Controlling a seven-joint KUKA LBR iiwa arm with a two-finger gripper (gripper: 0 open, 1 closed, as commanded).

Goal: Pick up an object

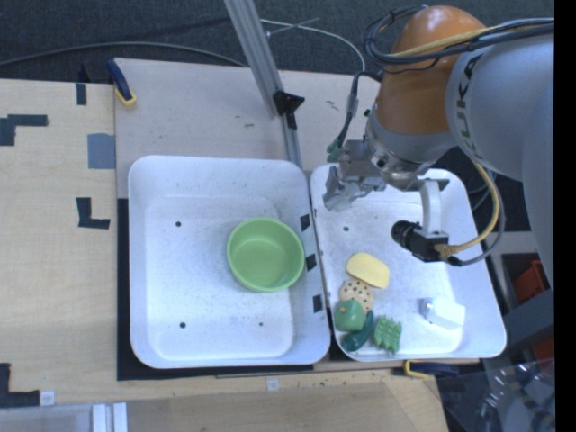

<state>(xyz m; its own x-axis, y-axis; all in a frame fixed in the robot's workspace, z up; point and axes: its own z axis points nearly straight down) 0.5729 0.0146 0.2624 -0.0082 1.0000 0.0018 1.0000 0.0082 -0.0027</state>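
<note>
White bins sit side by side; the left bin (pixel 153 241) holds a green bowl (pixel 265 254) near its middle. The gripper (pixel 340 190) hangs over the right bin (pixel 468 268) at its far left corner, with nothing between its fingers; their spread I cannot tell. A yellow toy (pixel 368 270), spotted piece (pixel 355 292) and green toys (pixel 360 318) cluster by the near left edge. Judged: approach step; next, travel toward the cluster and descend.
</note>
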